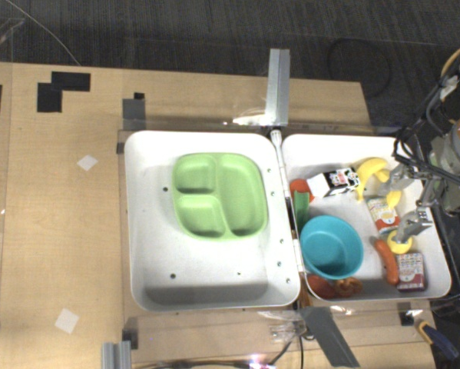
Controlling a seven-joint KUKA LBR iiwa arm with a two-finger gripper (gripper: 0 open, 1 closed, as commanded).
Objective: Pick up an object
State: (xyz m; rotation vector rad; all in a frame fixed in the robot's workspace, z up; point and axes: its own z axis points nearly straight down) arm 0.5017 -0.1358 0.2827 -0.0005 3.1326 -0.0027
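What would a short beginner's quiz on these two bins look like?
1. True or false: the green divided plate lies in the left bin.
2. What colour is the bowl in the right bin?
3. The end effector hangs over: A) the left bin B) the right bin C) the bare bench.

Key: 1 true; 2 blue; 3 B.

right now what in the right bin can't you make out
- Reddish items at the near wall: half under the round teal bowl, too blurred to identify.
- Small white packet with black print: label too small to read.
- Red block by the divider: partly hidden, identity unclear.
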